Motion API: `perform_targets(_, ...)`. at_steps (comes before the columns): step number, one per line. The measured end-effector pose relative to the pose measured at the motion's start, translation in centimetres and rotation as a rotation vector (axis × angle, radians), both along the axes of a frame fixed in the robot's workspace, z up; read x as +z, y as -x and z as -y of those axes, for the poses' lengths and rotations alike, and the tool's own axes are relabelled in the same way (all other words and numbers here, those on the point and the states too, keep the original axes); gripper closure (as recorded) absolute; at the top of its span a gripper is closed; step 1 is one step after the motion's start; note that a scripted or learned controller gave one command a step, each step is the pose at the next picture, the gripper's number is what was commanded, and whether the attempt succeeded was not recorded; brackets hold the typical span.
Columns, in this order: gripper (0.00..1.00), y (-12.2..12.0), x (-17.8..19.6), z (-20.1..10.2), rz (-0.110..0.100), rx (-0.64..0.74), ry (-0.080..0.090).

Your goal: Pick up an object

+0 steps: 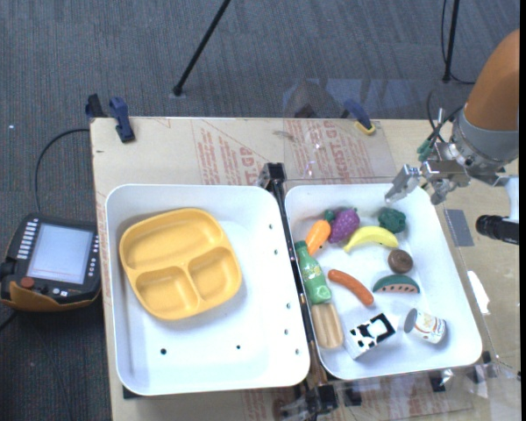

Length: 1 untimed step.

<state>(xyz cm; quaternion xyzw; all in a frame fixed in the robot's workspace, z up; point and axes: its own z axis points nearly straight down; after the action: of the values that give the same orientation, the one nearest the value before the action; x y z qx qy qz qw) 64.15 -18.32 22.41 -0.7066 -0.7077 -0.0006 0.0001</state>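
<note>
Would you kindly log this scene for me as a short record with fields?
left bin: yellow tray
right bin: carrot, grapes, banana, broccoli, sausage, green bottle, cow carton, can
gripper: above right bin's far right corner, holding nothing
bench: brown board, blue clamp

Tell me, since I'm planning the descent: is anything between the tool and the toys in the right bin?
Nothing visible. The tool hovers at the right bin's far rim, and the broccoli and banana lie nearest it with open space between.
</note>
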Motion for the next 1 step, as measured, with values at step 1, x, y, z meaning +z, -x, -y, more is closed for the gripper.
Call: perform_targets(1, 0.0, 3.64, -13.39, -6.3, -0.018, 0.08, -0.006)
